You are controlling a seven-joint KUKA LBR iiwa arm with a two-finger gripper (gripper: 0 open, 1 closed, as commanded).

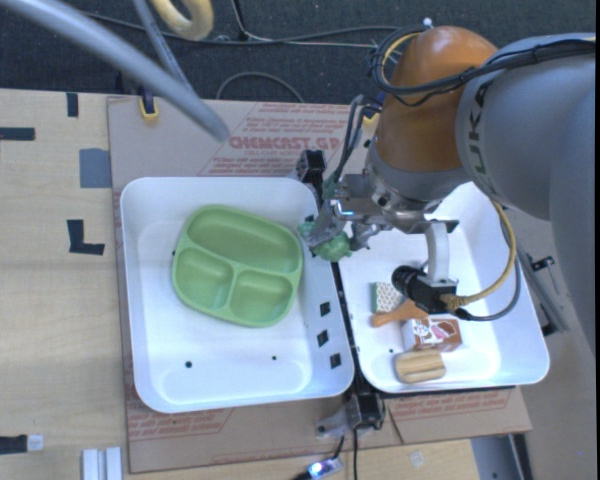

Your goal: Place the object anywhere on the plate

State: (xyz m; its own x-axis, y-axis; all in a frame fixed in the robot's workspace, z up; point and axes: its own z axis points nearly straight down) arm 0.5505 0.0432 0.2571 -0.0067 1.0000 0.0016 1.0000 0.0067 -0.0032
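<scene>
A robot arm's gripper (330, 236) carries a small green object (332, 247) pinched between its fingers over the divide between two white bins, just beside the green plate (238, 265), apparently mid-transfer, needing a short move left before release.

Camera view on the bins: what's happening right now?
The arm's gripper sits over the divide between the two white bins, with a small green object at its tip; a firm grasp can't be confirmed. The green sectioned plate lies in the left bin with nothing on it yet. A few toy food items remain in the right bin.
</scene>
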